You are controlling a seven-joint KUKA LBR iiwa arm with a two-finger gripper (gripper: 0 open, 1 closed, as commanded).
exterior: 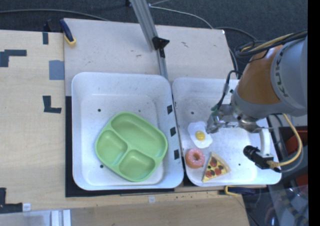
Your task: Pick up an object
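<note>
Two white bins sit side by side. Left bin holds a green divided plate. Right bin holds a fried egg, a pink doughnut and a pizza slice along its near side. Gripper hangs just right of the egg; how wide it stands, I cannot tell.

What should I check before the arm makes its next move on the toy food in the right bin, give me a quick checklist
1. Target in view: fried egg lies in the right bin, ok.
2. Gripper near target: just above the egg's upper right edge, ok.
3. Object held between fingers: nothing seen there, not ok.
4. Finger opening: cannot tell.
5. Neighbours apart from the egg: donut and pizza slice sit close below it, cannot tell.
6. Green divided plate out of the way: in the left bin, ok.
</note>
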